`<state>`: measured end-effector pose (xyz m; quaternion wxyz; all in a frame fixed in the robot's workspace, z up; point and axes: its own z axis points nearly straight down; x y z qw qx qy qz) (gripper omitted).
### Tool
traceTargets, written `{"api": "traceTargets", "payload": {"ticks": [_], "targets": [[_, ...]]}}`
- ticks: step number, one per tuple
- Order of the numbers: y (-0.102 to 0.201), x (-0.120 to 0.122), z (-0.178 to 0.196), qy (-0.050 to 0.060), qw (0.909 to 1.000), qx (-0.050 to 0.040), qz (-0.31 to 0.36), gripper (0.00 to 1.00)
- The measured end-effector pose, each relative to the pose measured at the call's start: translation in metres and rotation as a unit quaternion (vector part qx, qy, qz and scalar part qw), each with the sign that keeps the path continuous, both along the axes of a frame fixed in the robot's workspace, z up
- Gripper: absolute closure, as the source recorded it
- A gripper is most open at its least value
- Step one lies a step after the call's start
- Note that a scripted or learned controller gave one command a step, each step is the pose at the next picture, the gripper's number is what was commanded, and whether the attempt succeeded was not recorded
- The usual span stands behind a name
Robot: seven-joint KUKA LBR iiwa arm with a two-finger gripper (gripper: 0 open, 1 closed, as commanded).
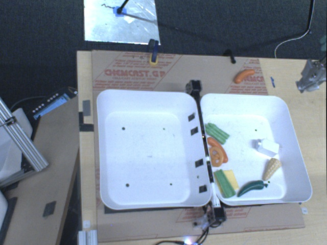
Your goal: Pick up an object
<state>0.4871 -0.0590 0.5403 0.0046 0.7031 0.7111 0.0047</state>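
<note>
Likely trouble first: crowding in the right bin (pixel 286 116). Green ridged piece (pixel 217 132), orange ring-shaped piece (pixel 217 154) and green-and-yellow block (pixel 225 182) strung along that bin's left wall, touching or nearly touching one another, hard against the divider (pixel 202 147) between the bins. Risk of a descent there striking the wall or hinge hardware, or nudging two pieces at once and closing on neither. Dark green pepper-like piece (pixel 252 187) lying flat near the bin's front edge, next to the cone-shaped piece (pixel 271 168); both low and rounded, apt to slip or roll out of a pinch. Small white piece (pixel 266 147) toward the bin's right side, pale against the pale floor, easy to misjudge. Orange sausage-like piece (pixel 244 76) out on the desk (pixel 87 152) near its far right corner, beyond the bins.

Left bin (pixel 110 152) with bare floor.

End effector (pixel 310 76) glimpsed at the desk's far right edge, well apart from every piece, off to the side of the right bin and not above it. Whether open or closed: cannot tell, too little visible. A long reach inward and down needed before any pickup.
</note>
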Motion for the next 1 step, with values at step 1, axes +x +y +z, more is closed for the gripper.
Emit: {"api": "traceTargets", "payload": {"ticks": [1], "targets": [[-0.0006, 0.0333, -0.0857, 0.009, 0.9999, -0.0002, -0.005, 1.0]]}}
